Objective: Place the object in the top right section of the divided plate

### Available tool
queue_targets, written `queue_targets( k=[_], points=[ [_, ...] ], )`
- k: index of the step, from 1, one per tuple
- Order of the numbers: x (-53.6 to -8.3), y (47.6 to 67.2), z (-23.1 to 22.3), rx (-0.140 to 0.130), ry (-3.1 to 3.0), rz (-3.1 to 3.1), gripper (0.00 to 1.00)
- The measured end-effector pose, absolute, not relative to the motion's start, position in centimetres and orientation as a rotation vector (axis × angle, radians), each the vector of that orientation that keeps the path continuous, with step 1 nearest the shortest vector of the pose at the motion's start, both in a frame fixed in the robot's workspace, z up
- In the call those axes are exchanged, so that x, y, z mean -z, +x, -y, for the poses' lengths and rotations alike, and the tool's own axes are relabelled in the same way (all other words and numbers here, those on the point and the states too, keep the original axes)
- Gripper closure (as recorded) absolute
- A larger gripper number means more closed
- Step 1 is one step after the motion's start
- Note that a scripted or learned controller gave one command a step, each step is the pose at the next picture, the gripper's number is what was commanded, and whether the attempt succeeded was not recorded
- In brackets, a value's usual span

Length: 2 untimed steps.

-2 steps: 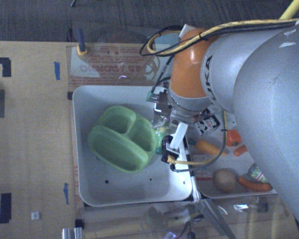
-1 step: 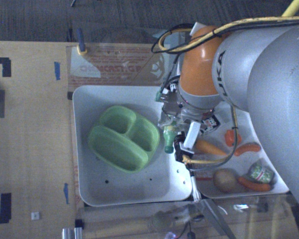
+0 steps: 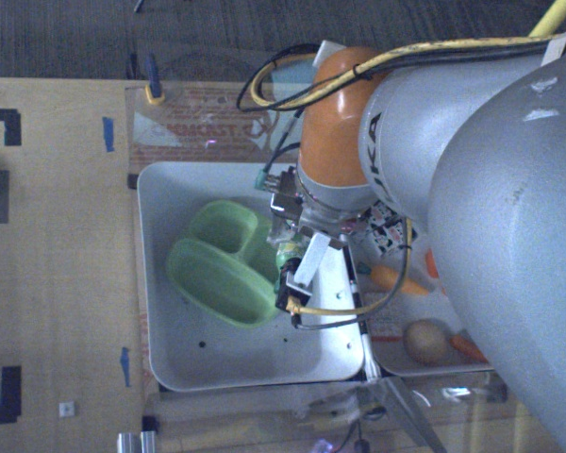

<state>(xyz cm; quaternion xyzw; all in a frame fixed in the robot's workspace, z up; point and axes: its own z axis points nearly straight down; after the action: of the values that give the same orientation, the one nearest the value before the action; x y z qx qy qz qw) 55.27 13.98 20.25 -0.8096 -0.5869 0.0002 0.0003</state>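
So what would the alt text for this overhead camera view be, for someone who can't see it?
A grey robot arm with an orange band reaches in from the right, its gripper over the right edge of a green divided plate lying in the left white bin. The right bin, partly hidden by the arm, holds a brown roundish object.

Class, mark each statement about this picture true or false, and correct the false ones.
1. The divided plate is green. True.
2. A round brown object lies in the right bin. True.
3. The divided plate lies in the right bin. False: it lies in the left bin.
4. The band above the arm's wrist is blue. False: it is orange.
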Motion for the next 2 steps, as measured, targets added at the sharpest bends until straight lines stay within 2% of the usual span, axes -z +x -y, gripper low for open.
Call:
queue_targets(
  k=[1,2],
  points=[
    [-18.1,49.4,-18.2,-0.007,-2.598,1.762,1.00],
    [-20.6,47.9,-17.2,-0.006,-2.289,2.147,1.00]
  ],
)
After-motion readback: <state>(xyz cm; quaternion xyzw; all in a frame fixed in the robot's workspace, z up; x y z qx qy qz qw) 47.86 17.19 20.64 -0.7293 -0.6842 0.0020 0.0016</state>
